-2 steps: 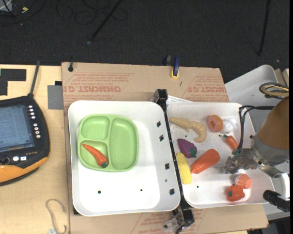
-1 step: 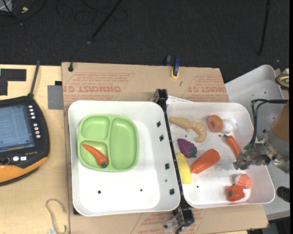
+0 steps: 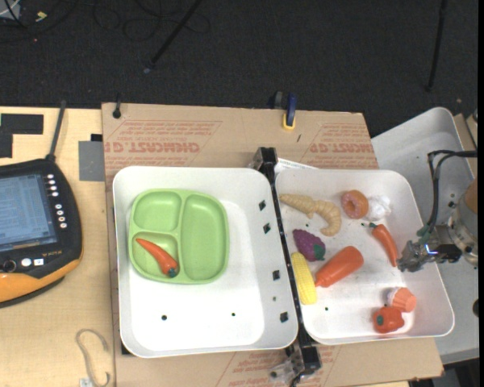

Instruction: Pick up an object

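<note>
Under both bins, cardboard (image 3: 165,142) reads, perhaps, "CHEMCAST GP", mirrored.

Dark metallic fingers (image 3: 411,258) with black cables (image 3: 436,184) looping above.

Plate (image 3: 200,236) in left bin (image 3: 145,313) — pepper (image 3: 157,255) on it.

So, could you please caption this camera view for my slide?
Claw at right bin's edge; chili on green plate in left bin.
</note>
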